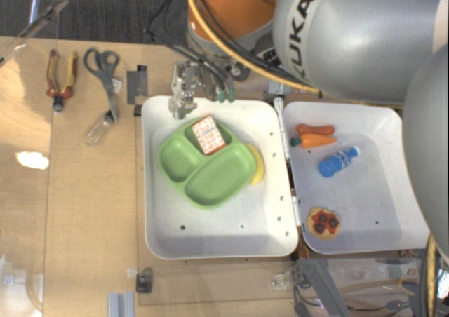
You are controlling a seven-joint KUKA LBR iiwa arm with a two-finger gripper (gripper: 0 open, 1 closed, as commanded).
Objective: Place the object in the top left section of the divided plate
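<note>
One arm — reaching over left bin (161, 238) | pincer (184, 98) near divided plate (210, 186)

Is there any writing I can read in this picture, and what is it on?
"KUKA": black letters running up the grey arm.
The packet on the green plate: red and white print, too blurred to read.
The blue bottle: no label readable.

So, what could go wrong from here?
1. The card lies tilted in the plate section and looks to rest on a divider; it may slide out.
2. The gripper hangs close above the bin wall; pulling away, it may bump the wall or plate.
</note>
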